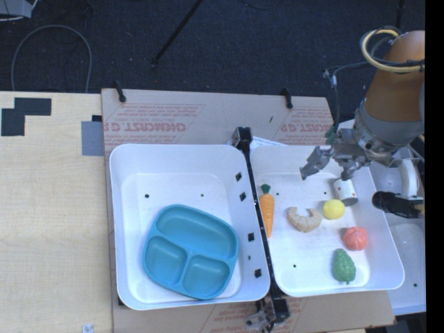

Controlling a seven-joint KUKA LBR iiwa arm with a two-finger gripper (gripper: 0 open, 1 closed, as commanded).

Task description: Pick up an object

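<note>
The grey arm with its orange band reaches in above the right bin (388, 272). Its gripper (331, 164) hangs over that bin's far part, fingers spread apart.

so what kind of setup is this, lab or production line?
Most likely a robotics lab grasping rig: two white bins on cardboard, toy food such as a carrot and a lemon, loose cables on dark carpet.

Lighting: even overhead light is falling brightly on both white bins (125, 186); floor beyond is lying dim. Shadows: soft, short, sitting close under objects. Glare: mild on bin walls. Focus: slightly soft throughout.
</note>
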